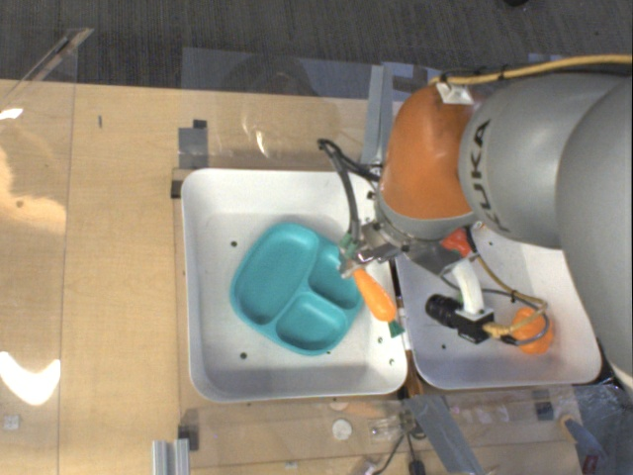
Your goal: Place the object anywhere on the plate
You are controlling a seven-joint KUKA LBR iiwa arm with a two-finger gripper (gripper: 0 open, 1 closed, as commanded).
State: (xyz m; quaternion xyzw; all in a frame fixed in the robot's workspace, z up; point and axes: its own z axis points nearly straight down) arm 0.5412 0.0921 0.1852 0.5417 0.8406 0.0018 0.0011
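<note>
A teal divided plate (293, 287) lies in the left white bin (213, 354). My gripper (356, 257) reaches in from the right and stands over the plate's right rim. It is shut on the upper end of an orange carrot-shaped object (376, 297). The carrot slants down and to the right from the fingers, over the gap between the plate's rim and the bin's right wall. The arm's orange band (427, 156) and grey body hide the bin's upper right corner.
The right white bin (495, 369) holds an orange object (535, 339) near its lower right, and a small red-orange piece (456, 242) shows under the wrist. The wall between the bins (401, 349) runs just right of the carrot.
</note>
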